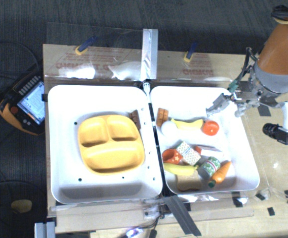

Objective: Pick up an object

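Hovering tool (217,106) above unlabelled tomato (210,128)

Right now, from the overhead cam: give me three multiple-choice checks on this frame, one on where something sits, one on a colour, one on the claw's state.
1. Where does the yellow sectioned tray lie?
A. in the left bin
B. in the right bin
C. on the bench outside both bins

2. What colour is the carrot by the right bin's near corner?
A. blue
B. orange
C. white

3. What is the claw doing?
A. gripping the tomato
B. resting on the yellow tray
C. hanging over the right bin's far right part with nothing between its fingers

Answers:
1. A: the tray fills the middle of the left bin, left of the divider.
2. B: the carrot is orange with a green end, beside the green can.
3. C: the claw sits above the white floor, apart from the tomato below it.
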### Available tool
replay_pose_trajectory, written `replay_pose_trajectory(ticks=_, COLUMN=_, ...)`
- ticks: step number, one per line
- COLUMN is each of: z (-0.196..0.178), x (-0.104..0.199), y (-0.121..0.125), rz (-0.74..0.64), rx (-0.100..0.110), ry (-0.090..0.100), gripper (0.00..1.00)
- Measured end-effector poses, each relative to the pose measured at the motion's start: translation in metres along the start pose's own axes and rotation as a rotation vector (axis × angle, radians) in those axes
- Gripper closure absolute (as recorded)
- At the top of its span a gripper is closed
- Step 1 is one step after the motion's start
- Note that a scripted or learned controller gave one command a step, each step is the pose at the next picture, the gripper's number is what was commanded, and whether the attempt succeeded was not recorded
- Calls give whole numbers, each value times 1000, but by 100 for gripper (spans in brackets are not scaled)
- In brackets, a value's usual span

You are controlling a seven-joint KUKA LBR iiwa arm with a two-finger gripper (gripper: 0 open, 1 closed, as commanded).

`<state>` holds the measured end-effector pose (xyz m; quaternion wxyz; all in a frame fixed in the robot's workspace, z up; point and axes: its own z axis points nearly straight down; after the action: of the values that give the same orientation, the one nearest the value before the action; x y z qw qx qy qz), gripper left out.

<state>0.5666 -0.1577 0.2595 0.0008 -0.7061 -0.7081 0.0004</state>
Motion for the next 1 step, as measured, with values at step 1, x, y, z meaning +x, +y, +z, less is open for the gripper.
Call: replay_pose_trajectory(ticks=1, z=97, x=-38, y=14, rz=44, rx=1, ry=-2, gripper=0)
